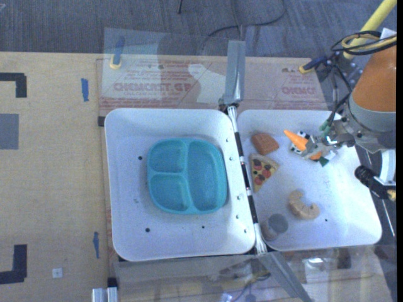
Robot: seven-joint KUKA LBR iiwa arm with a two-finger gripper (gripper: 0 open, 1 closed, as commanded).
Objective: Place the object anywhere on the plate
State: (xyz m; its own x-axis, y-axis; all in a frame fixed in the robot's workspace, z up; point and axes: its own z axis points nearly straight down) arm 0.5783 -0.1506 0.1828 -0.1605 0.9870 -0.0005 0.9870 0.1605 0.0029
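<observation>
Down at the near edge, the grey disc (276, 223) sits in the near-left corner of the right bin (352, 222), tight against the divider wall. Just beyond it is the tan curved piece (303, 205), out in the open with bare white floor to its right, all the way to the bin's right wall. Across the divider, the blue plate (187, 175) lies flat in the middle of the left bin (123, 187), all three compartments bare. There's a white margin of bin floor on every side, widest on the left. Moving up the right bin, the pizza slice (262, 170) is hugging the divider, and the brown lump (265, 143) sits just behind it, also near that wall. Now the action: the gripper (321, 146) is low in the far-right part of the right bin, under the grey arm (371, 115) with its orange band. The orange carrot (295, 138) is right beside it on the left, so close I can't say whether they touch. Is the gripper spread or pressed together? I can't tell, because it's a clutter of small parts there. Nothing is on the plate; every toy is in the right bin. Farthest back are the cardboard sheet (157, 87) and the dark carpet (94, 5).
</observation>
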